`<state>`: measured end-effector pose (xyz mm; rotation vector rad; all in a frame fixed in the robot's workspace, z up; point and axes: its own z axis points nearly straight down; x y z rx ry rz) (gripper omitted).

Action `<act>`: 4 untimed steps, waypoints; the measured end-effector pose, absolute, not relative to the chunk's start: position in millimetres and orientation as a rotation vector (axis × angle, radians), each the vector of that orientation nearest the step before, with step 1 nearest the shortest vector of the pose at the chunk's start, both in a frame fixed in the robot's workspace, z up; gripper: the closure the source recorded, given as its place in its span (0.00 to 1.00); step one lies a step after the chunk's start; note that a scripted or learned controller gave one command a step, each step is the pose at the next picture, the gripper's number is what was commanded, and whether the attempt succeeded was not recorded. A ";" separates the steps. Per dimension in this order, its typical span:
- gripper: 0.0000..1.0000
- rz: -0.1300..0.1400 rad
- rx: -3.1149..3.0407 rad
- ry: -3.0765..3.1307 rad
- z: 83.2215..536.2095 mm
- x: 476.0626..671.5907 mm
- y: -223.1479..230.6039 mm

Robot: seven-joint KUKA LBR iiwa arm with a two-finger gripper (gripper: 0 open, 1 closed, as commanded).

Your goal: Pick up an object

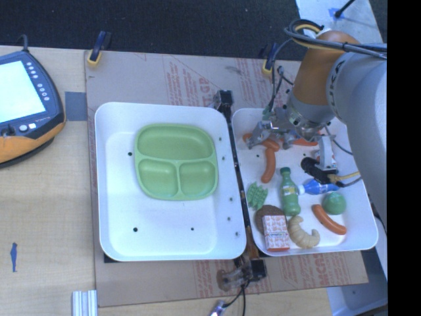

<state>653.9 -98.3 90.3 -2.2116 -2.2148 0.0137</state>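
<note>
Arm reaches in from the right w/ the tool (273,137) low over the far end of the right bin (368,241). Can't tell if the tool is apart or together; metal parts & cables blur into each other there.

Task objs all lie in the right bin:
- orange sausage (268,165) just on the near side of the tool, lengthwise far-to-near; its far end is right at the tool, can't tell if touching.
- green bottle (288,193) right of that sausage, lying flat, cap toward the far side.
- leafy green piece (256,194) by the bin's left wall.
- brown disc (266,212), w/ a red & white box (275,233) partly over its near side.
- croissant (304,232) just right of the box, at the near wall.
- second sausage (327,220) & green ball (334,203) toward the right side, close together.
- small blue item (314,188) btwn bottle & ball.

Left bin (105,176) holds a green divided plate (176,161) in its far half. Both bins sit on a cardboard sheet (164,78) on the desk (46,209). A handheld screen unit (23,104) lies at the desk's far left.
</note>
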 end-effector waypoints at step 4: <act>0.00 0.006 -2.214 -2.222 91.7 655.8 -99.3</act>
